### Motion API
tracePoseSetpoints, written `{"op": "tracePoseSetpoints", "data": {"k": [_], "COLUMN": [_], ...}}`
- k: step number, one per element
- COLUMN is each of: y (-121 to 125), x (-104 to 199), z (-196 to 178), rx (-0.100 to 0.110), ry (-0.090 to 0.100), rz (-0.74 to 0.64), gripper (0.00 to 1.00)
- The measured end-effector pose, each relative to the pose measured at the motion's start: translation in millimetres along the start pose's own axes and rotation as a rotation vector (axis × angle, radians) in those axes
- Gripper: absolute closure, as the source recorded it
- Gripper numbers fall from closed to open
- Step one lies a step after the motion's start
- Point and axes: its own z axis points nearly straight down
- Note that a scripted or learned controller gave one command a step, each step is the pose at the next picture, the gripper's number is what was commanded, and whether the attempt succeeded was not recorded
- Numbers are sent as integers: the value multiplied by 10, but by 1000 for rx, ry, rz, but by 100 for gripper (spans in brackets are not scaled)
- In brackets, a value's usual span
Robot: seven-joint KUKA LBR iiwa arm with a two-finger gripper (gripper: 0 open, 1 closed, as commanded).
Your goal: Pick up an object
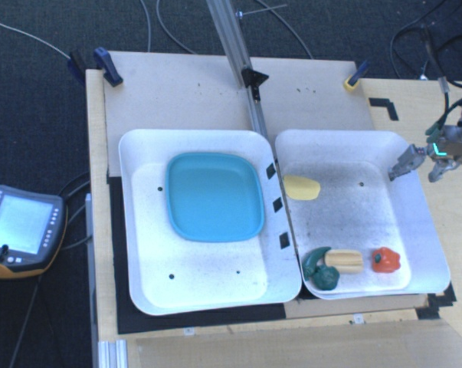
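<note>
The camera looks down on the bench from above. The gripper comes in from the right side of the picture. It hangs over the far right edge of the right bin. Its two grey fingers are spread apart, so it is open. Nothing sits between them.

All the things to pick up lie away from the gripper, toward the left and the near side of the picture. A yellow piece rests on the floor of the right bin, well to the left of the gripper, close to the wall the two bins share. Near the front wall of the same bin, three toys sit in a row. The red pepper is the nearest to the gripper, below it and a bit to the left. Just beside the pepper lies a tan bread stick. A dark green vegetable touches the far end of the bread stick.

Farther left again is the left bin. A blue plate lies flat in it, well apart from the gripper.

A metal pole slants across the top of the bench. A handheld screen sits on the dark floor at the far left.
</note>
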Motion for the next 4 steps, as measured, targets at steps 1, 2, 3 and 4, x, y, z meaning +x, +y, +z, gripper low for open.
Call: {"op": "tracePoseSetpoints", "data": {"k": [1, 2, 3, 4], "y": [0, -27, -116, -127], "x": [0, 16, 4, 9], "z": [0, 621, 1083, 1604], "rx": [0, 5, 5, 5], "ry": [0, 1, 1, 1], "rz": [0, 0, 0, 0], "gripper": [0, 0, 0, 0]}}
